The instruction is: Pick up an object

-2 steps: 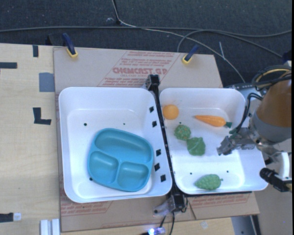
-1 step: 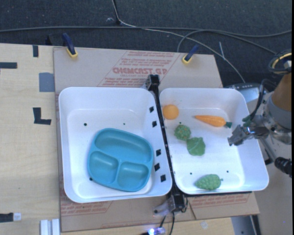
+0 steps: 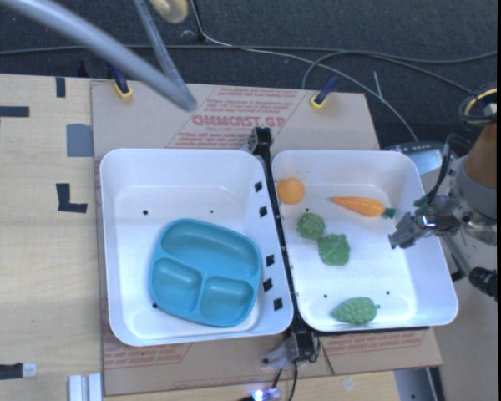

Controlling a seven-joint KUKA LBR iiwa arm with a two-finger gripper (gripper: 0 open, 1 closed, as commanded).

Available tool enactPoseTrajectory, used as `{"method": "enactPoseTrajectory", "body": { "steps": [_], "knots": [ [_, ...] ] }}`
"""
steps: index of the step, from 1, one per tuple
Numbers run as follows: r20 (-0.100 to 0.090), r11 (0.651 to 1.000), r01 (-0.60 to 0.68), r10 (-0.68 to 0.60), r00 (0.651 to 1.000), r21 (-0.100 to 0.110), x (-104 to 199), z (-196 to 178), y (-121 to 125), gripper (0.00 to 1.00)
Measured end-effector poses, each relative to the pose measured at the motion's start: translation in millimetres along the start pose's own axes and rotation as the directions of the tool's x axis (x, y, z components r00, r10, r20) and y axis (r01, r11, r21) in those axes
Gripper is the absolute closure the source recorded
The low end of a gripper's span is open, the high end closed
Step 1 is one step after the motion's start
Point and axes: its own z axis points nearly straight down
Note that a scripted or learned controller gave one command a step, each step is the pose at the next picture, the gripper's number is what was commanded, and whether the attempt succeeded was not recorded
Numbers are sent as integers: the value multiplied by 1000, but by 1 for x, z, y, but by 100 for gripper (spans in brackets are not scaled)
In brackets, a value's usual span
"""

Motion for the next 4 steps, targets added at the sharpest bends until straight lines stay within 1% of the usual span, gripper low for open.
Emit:
{"method": "enactPoseTrajectory", "body": {
  "steps": [2, 3, 4],
  "knots": [
    [-1, 1000, 5, -5, 1000, 0, 88, -5, 6, 100],
    [0, 1000, 2, -2, 1000, 2, 135, 5, 7, 100],
    [-1, 1000, 5, -5, 1000, 1, 188, -3, 16, 100]
  ]
}}
